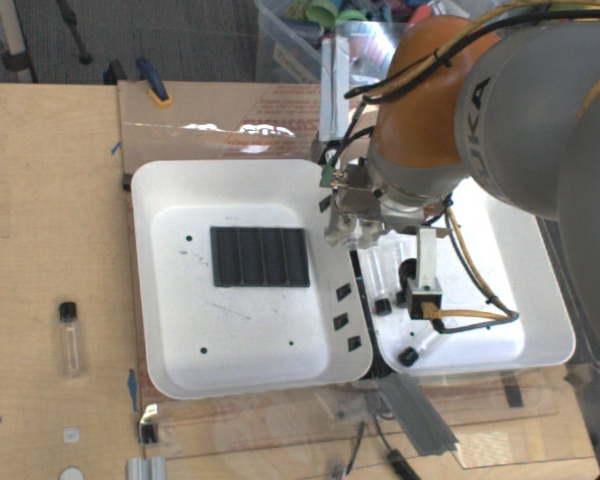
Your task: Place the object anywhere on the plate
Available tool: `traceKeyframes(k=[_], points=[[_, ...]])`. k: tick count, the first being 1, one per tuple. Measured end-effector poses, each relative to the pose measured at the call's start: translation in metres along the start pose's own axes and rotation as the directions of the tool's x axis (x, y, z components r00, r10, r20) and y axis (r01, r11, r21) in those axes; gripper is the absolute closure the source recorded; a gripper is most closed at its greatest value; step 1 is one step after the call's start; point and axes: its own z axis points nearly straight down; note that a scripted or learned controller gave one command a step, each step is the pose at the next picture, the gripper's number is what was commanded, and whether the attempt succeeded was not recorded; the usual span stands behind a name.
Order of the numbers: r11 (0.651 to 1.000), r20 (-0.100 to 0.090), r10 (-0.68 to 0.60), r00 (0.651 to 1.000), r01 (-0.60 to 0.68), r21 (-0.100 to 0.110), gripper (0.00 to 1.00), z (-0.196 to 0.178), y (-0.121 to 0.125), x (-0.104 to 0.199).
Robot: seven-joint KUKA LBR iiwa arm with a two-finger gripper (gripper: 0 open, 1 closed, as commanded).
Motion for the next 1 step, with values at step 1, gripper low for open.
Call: traceKeyframes(k=[1], points=[[0.998,0.001,-0.061,0.998,0.061,0.0,1.0,0.0317,-0.0227,0.0672]])
